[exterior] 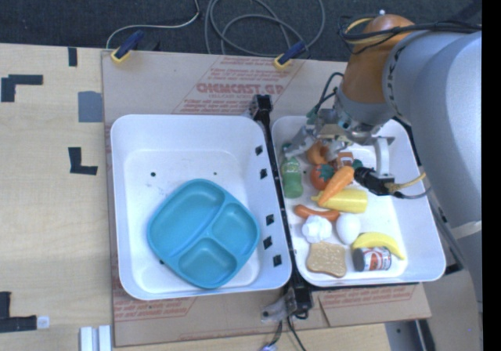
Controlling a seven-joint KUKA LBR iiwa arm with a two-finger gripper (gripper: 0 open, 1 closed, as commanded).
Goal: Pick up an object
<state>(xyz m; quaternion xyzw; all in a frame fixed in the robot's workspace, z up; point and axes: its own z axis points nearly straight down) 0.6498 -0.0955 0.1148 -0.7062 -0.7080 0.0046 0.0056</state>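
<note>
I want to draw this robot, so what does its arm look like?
The arm is big, round and smooth, mostly light grey. Above the wrist sits a shiny orange band, shaped like a ball. Below it comes a grey metal wrist piece with small dark parts. Thin cables loop beside it, and a yellow wire curls out low down.

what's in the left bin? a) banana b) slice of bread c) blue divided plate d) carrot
c: the blue plate lies in the left bin; the banana, bread and carrot are all in the right bin.
</note>
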